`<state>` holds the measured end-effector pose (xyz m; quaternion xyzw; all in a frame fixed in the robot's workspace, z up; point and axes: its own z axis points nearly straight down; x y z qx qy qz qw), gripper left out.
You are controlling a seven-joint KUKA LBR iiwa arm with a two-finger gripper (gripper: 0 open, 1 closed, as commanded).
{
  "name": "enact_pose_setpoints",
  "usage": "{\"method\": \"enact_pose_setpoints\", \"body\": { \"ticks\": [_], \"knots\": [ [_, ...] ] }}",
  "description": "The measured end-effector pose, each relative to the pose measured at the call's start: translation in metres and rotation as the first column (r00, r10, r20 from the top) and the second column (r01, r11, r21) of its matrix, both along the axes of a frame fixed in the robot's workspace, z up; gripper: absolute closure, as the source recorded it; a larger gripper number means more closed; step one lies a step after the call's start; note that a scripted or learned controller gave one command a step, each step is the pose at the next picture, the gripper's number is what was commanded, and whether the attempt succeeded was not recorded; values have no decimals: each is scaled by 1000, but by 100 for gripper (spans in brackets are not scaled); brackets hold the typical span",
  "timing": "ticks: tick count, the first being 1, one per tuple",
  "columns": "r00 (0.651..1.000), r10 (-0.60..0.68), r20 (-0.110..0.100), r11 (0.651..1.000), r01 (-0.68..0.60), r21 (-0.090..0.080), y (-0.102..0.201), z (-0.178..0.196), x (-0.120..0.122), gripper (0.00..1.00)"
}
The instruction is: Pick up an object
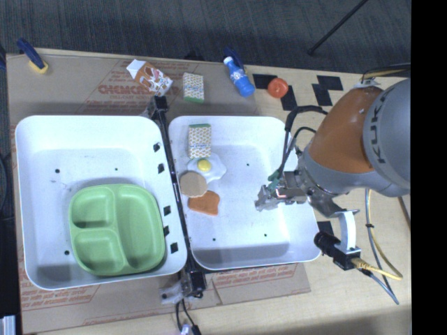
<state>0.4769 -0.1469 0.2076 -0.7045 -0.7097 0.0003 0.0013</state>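
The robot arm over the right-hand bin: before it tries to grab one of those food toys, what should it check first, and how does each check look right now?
1. Targets in the right bin: ok. A fried egg, a brown round piece, an orange piece and a checkered box lie along its left side.
2. Gripper above a target: not ok. It sits over bare floor right of the cluster.
3. Gripper holding anything: cannot tell.
4. Targets separated: not ok. The egg, brown piece and orange piece touch or overlap.
5. Path to the cluster: ok, nothing lies between.
6. Green tray out of the way: ok, it is in the left bin.
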Motion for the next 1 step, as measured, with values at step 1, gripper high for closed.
{"method": "enact_pose_setpoints", "body": {
  "ticks": [1],
  "knots": [
    [1000, -1, -1, 1000, 1, 0, 0, -1, 0, 100]
  ]
}}
